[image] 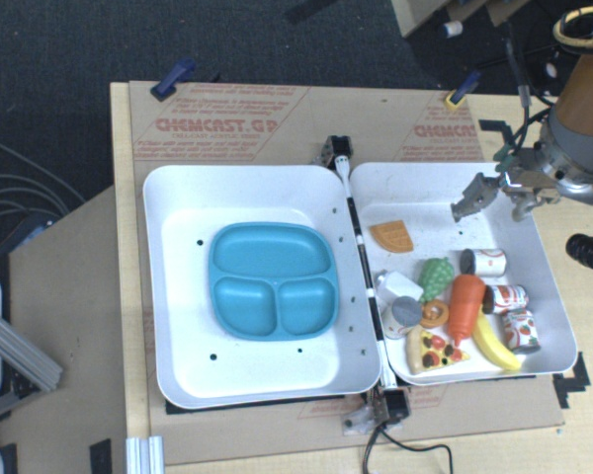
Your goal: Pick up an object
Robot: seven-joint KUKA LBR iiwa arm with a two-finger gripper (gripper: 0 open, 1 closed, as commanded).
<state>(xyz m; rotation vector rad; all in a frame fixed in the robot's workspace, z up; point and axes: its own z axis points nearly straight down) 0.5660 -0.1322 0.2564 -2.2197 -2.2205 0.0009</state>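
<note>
My gripper (497, 201) hangs over the back right part of the right bin (415, 191), open, with nothing between its fingers. One finger (470, 201) points down-left toward the bin floor. The toys lie further forward: an orange wedge (391, 235), a green broccoli (436, 276), an orange carrot (465, 306), a yellow banana (497, 345), a pizza slice (436, 350), a small donut (434, 314) and three red-and-white cans (490, 262) (509, 297) (521, 333). The wedge is the nearest of them to the gripper, down and to its left.
The left bin (178, 265) holds a blue divided plate (273, 279). A white cup (398, 285) and a grey lid (406, 311) sit by the divider (361, 255) between the bins. Cardboard (227, 121) lies under both bins.
</note>
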